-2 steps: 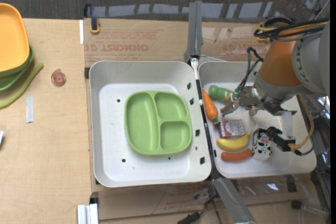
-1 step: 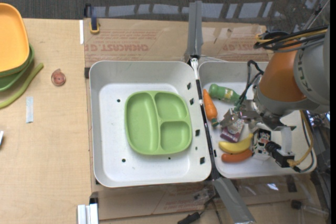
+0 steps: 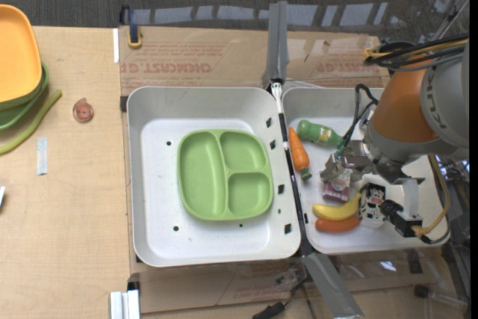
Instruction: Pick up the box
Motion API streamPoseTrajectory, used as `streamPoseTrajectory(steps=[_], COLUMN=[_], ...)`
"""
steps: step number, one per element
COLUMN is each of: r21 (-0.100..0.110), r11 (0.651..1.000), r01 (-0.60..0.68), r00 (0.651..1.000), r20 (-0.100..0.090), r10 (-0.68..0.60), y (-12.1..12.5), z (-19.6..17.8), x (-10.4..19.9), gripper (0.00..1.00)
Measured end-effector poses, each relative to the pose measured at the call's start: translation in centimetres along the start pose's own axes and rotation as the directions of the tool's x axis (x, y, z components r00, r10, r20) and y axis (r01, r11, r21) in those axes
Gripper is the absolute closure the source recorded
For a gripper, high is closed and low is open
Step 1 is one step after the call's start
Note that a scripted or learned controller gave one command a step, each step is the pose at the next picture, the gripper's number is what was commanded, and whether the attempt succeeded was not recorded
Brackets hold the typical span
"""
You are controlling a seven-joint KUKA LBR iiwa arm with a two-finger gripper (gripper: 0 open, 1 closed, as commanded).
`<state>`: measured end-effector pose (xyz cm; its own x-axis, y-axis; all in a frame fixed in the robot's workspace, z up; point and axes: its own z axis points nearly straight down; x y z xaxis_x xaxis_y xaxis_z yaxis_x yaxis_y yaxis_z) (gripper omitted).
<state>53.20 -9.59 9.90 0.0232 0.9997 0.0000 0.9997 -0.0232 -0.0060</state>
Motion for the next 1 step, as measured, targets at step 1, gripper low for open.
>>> streamPoseTrajectory(steps=[1], r21=[-0.003], r11=[0.996], r01=[-0.084], r00=[0.996], r20=[0.001], r10=[0.084], y=[0.15], z=[-9.17], x=[5.01], gripper=[1.0])
